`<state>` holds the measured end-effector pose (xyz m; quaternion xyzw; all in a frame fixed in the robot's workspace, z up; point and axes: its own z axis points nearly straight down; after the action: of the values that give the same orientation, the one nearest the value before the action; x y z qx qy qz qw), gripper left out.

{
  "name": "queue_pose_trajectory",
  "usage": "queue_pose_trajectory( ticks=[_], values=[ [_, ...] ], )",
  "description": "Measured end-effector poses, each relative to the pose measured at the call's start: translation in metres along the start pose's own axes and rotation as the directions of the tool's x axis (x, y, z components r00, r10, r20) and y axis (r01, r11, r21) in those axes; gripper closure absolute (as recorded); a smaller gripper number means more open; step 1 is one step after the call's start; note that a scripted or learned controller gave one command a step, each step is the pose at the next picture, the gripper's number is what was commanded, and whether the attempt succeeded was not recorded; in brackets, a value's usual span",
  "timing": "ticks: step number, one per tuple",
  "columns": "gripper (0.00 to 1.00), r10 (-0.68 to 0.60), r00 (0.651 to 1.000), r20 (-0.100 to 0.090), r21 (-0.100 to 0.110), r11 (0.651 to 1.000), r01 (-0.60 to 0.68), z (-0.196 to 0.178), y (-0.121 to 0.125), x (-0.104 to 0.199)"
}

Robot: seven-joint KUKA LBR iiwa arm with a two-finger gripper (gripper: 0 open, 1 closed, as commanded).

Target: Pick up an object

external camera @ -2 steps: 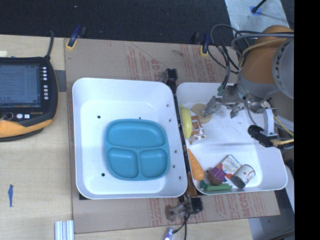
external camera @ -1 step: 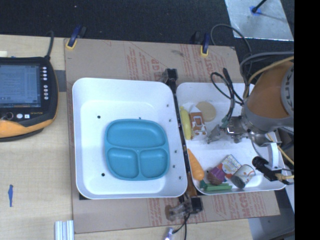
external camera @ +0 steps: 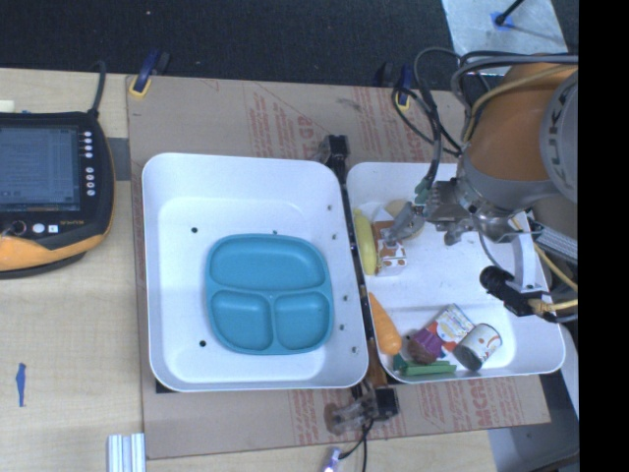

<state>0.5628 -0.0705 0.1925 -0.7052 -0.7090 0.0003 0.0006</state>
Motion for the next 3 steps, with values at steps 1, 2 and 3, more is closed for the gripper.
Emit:
queue_pose_trajectory(
  ticks=[1,2,3],
  values=[
    [0.00,0.003,1.000,-0.001,0.001,1.000,-0.003,0.001,0.043,0.021],
    [0.00,0.001,1.000,0.002,0.004,1.000,-0.001,0.089,-0.021,-0.034],
    [0.00,0.000,1.000,-0.001,0.008,1.000,0.000,0.098,0.051,-0.029]
  ],
)
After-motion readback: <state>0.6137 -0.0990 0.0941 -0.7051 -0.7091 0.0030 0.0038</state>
